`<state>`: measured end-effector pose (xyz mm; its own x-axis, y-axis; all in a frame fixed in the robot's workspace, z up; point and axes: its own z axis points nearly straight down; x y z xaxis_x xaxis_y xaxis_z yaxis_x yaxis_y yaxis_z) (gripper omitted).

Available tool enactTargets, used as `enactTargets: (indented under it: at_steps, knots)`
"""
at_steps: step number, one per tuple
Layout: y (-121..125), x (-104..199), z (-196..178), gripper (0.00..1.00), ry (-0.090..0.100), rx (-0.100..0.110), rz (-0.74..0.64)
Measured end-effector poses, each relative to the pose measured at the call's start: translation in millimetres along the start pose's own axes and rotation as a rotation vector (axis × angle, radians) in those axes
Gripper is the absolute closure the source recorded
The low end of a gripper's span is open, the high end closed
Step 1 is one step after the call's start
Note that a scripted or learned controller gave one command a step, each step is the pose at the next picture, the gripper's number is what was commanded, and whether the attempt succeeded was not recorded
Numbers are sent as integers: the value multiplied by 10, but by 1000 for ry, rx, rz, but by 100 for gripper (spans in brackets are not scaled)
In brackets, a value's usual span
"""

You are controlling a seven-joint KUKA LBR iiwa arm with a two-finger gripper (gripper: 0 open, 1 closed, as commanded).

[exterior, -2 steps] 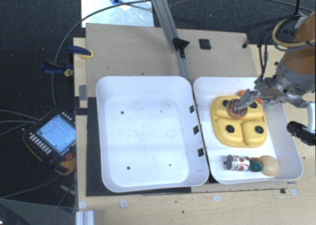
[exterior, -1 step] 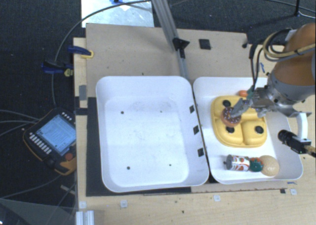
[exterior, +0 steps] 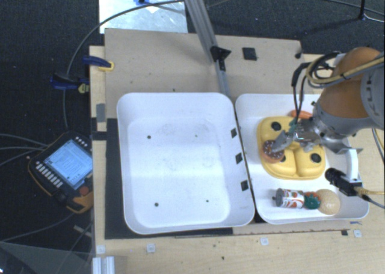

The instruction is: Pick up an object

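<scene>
While nothing is yet lifted, the pick stands at the reaching stage, so the grasp and the raise are left to do.

Table (exterior: pixel 198 47): tan board carrying two white bins side by side.

Left bin (exterior: pixel 129 110): bare white floor with small dark dots.

Right bin (exterior: pixel 246 107): holds all the loose items. Yellow block (exterior: pixel 301 167), lumpy with dark round holes, lies toward the middle of this bin. Tube (exterior: pixel 289 198), with a red and white label, lies near the table's front edge. Green piece (exterior: pixel 311 202) touches its right end. Beige ball (exterior: pixel 328 202) sits just beside that, at the bin's front right corner. Orange bit (exterior: pixel 304 113) shows behind the yellow block, partly hidden by the arm.

Arm (exterior: pixel 352 95): reaches in from the table's right edge, wrist angled down and leftward over the right bin.

Hand (exterior: pixel 278 146): low over the yellow block's left half, on or just above its top. Whether its fingers are spread or closed cannot be told, and no item is seen between them.

Likely target, as a judgement: yellow block.
</scene>
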<state>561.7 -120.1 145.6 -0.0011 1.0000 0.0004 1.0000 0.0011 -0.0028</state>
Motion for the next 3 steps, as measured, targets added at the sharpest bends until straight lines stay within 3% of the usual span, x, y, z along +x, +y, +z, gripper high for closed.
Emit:
enactTargets:
  at_steps: [1,2,3]
  knots:
    - [137,4,432,0,11,-10,-3]
    - [192,57,244,100,18,-23,-9]
    - [277,144,-302,100,-1,-10,-6]
